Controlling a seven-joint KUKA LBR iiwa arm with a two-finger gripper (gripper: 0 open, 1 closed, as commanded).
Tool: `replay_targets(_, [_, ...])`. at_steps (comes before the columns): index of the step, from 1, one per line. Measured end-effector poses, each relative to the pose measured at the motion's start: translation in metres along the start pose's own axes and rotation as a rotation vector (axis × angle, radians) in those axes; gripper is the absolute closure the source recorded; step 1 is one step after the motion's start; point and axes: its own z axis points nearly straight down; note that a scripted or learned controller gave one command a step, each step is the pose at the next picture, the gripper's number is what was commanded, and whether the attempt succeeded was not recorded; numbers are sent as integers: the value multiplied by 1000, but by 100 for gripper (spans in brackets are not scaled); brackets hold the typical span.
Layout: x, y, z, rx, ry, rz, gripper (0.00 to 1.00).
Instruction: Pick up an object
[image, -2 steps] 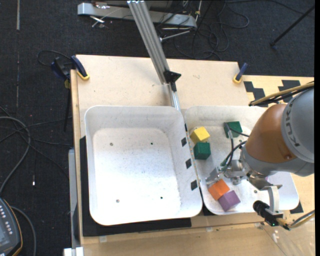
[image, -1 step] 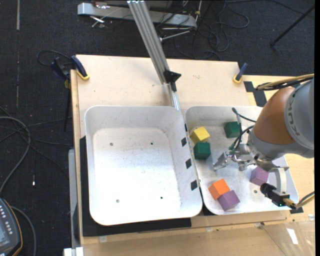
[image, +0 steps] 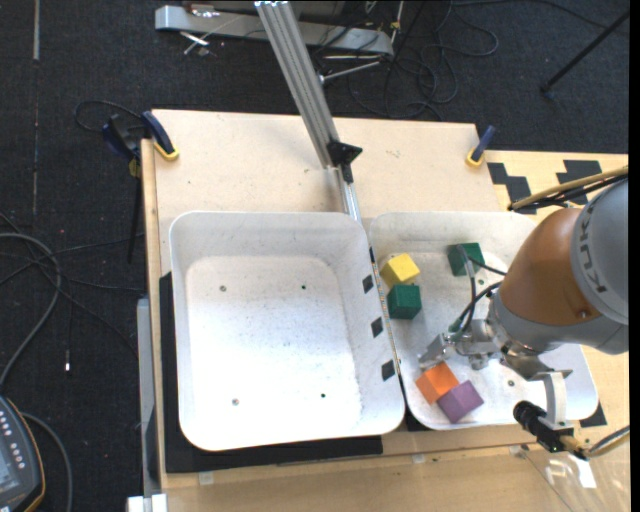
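I see black carpet and cables round the pale wooden bench (image: 260, 160). Left white plastic bin (image: 200, 240) adjoins the right white bin (image: 420, 225), which holds small yellow (image: 401, 268), green (image: 404, 300), orange (image: 437, 382) and purple (image: 460, 400) cubes. The metal two-finger gripper (image: 450, 348) hangs just above the orange one; jaw state I cannot tell. Arm lettering is unreadable.

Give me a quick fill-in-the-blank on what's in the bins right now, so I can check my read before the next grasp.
1. All the blocks lie in the ____ bin as the camera sees it.
2. The yellow block touches a ____ block just below it in the view.
3. The orange block sits against a ____ block.
4. The hand hovers just above the ____ block.

Missing words: right; green; purple; orange
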Motion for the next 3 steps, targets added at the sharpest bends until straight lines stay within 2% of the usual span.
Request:
replay_targets(1, [-39, 59, 1, 1, -3, -4, 0])
replay_targets(2, [-105, 128, 1, -1, -5, -4, 0])
replay_targets(3, [-104, 180, 0, 84, 8, -13, 0])
